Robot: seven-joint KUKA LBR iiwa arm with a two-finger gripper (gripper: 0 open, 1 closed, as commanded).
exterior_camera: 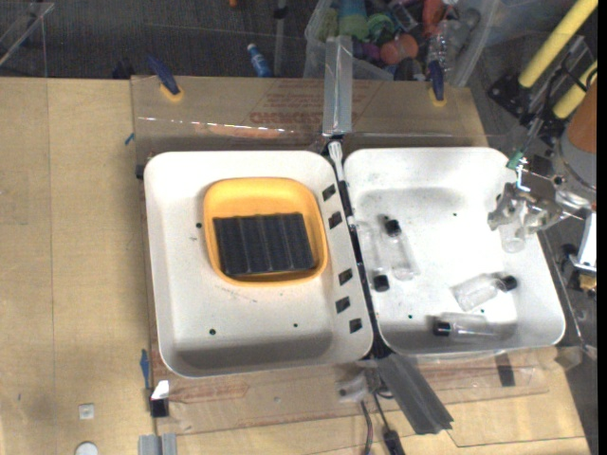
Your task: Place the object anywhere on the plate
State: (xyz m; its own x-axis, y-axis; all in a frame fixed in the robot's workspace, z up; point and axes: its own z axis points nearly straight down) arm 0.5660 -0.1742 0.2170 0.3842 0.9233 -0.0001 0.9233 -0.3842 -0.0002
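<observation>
An orange-yellow plate [261, 191] sits in the left bin [180, 254], and a black ridged pad [263, 244] covers its middle. Three small clear bottles with black caps lie in the right bin [427, 173]: one near the divider [396, 248], one at the front right [478, 292], and one along the front wall [463, 329]. My gripper [515, 214] hangs over the right bin's right side, behind the front-right bottle and apart from it. Nothing is visibly held in it.
A row of black tabs [340, 254] runs along the divider between the bins. A loose black cap [379, 281] lies near the divider. A crate of colourful toys [398, 12] stands behind the bench. Brackets and cables cross the front edge [408, 401].
</observation>
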